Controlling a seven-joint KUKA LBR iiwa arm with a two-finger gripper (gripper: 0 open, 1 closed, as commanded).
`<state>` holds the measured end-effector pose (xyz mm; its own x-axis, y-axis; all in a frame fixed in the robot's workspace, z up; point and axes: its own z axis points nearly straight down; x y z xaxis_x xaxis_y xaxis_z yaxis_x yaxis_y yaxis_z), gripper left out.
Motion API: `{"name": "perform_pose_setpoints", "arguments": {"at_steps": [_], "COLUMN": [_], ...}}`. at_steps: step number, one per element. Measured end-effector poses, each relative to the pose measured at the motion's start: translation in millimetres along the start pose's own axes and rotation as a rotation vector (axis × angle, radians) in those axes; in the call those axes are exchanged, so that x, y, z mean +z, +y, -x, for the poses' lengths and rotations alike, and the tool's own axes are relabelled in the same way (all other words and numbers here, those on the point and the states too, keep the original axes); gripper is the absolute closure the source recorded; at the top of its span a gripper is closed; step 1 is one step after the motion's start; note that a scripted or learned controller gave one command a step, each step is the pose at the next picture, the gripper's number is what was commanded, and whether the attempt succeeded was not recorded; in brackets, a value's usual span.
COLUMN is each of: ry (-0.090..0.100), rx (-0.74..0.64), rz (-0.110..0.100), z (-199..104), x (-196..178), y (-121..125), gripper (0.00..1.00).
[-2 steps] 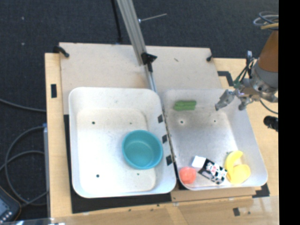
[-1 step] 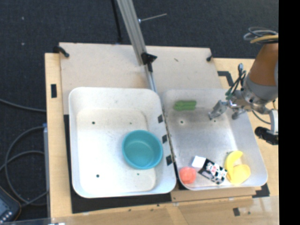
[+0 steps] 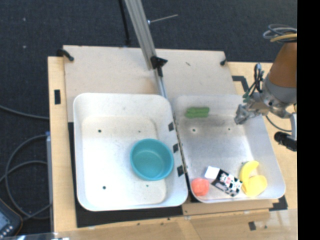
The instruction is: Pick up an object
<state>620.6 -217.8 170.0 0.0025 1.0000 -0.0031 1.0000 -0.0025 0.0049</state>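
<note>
**End effector at the right bin's far right rim; objects at rest in both bins**

The arm (image 3: 282, 74) enters from the right, its orange band above the grey wrist. The end effector (image 3: 242, 115) sits over the far right part of the right bin (image 3: 220, 139), near the rim. Whether it is released or clenched cannot be told from this view, and no object is seen in it.

Right bin contents:
- A green object (image 3: 197, 112) lies near the far edge, left of the end effector and apart from it.
- A red ball (image 3: 200, 186) rests at the near left corner.
- A black-and-white patterned object (image 3: 224, 180) lies just beside the ball.
- A yellow object (image 3: 252, 179) lies near the near right corner.

The left bin (image 3: 100, 129) holds a teal bowl (image 3: 151, 158), upright, toward its near right side.

Both bins rest side by side on the counter (image 3: 112, 66).
</note>
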Motion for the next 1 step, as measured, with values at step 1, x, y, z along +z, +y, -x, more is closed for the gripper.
{"name": "perform_pose_setpoints", "arguments": {"at_steps": [1], "ry": [0.002], "rx": [-0.006], "rz": [0.002], "z": [-1.0], "x": [-44.1], "y": [1.5], "gripper": [1.00]}}
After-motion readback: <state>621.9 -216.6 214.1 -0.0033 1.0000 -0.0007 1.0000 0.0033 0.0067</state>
